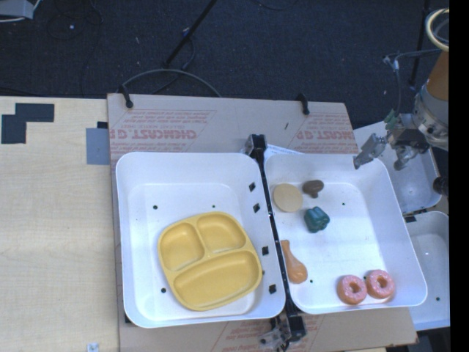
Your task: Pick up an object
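In the camera view the end effector (387, 151) hangs over the far right corner of the right bin (396, 218), its fingers spread apart with nothing between them. So the pick looks not yet begun: every candidate lies loose in that bin.

A beige disc (287, 197) and a brown piece (313, 188) sit near the far edge, a teal block (316, 219) just beside them. An orange drumstick-shaped toy (294, 264) lies close to the left wall, which would crowd one finger. Two pink donuts (366, 287) touch each other near the near right corner.

The bin's middle is bare, so the teal block probably offers the freest approach. The left bin (139, 218) carries a yellow divided tray (211, 270).
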Motion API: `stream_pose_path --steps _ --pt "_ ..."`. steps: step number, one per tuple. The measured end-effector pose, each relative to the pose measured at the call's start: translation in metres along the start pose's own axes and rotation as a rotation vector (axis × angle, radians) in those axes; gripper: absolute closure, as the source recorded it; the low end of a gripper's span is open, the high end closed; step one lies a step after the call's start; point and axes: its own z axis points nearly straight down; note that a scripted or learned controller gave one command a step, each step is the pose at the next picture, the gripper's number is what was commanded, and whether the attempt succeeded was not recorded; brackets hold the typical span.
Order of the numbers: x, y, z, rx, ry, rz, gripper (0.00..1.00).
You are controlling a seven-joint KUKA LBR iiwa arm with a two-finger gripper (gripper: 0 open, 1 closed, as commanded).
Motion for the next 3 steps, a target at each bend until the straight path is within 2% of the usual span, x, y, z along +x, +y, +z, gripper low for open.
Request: stream_pose_path --steps 1,2,3 --pt "0.0 0.002 -0.008 -0.013 -0.003 -0.002 0.0" --pt "0.002 0.005 0.056 -0.006 -0.001 -0.002 0.0" --pt "-0.005 0.006 0.103 -0.008 -0.002 -0.001 0.0"
